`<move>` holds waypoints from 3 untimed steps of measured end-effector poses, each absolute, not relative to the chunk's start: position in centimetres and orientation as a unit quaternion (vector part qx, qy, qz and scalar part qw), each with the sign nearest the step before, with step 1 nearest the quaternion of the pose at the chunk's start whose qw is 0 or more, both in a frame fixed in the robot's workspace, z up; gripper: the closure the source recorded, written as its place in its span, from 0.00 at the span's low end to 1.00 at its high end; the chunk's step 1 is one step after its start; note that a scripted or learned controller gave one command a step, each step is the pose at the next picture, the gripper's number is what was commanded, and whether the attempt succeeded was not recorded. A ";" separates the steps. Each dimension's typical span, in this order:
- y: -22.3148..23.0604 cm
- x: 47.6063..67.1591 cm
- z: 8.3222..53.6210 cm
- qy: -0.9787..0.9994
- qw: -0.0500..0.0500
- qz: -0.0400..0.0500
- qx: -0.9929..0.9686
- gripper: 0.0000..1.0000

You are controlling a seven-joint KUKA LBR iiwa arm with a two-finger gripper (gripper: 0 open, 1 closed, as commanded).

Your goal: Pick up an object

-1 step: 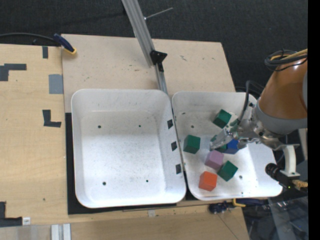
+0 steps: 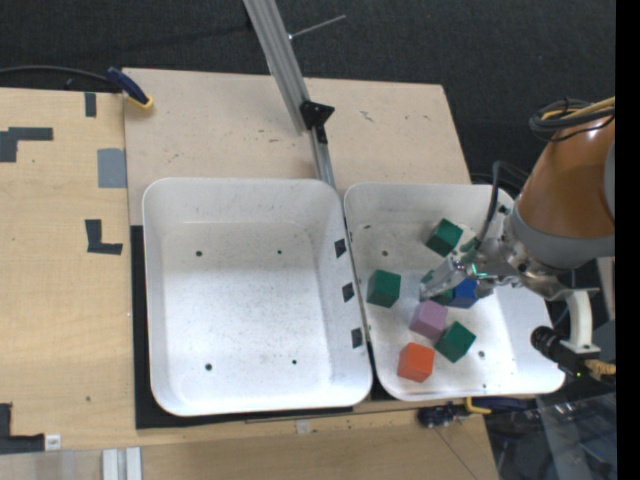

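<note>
Nearest the lens, the orange cube [image 2: 416, 361] lies below-left of the tool [image 2: 452, 280], which sits low in the right bin [image 2: 520, 368] against the blue cube [image 2: 464, 292]; whether its jaws are parted or hold anything cannot be told. Risk: the purple cube [image 2: 429, 318] and a green cube [image 2: 456, 340] crowd just beneath the blue one, so a closing or lifting tool could nudge or jam them. Open floor lies left toward another green cube [image 2: 383, 288]; the bin wall is near on the right.
</note>
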State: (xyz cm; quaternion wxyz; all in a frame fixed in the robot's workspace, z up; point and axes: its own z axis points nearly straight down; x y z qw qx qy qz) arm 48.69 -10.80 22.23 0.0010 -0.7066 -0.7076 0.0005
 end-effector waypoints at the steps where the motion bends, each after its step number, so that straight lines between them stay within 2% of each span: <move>1: -10.0 49.3 16.7 -0.708 0.003 0.002 -0.706 0.00; 2: -10.0 49.3 11.3 -0.706 -0.007 -0.001 -0.708 0.00; 3: -10.1 49.8 11.2 -0.707 -0.012 -0.006 -0.707 0.00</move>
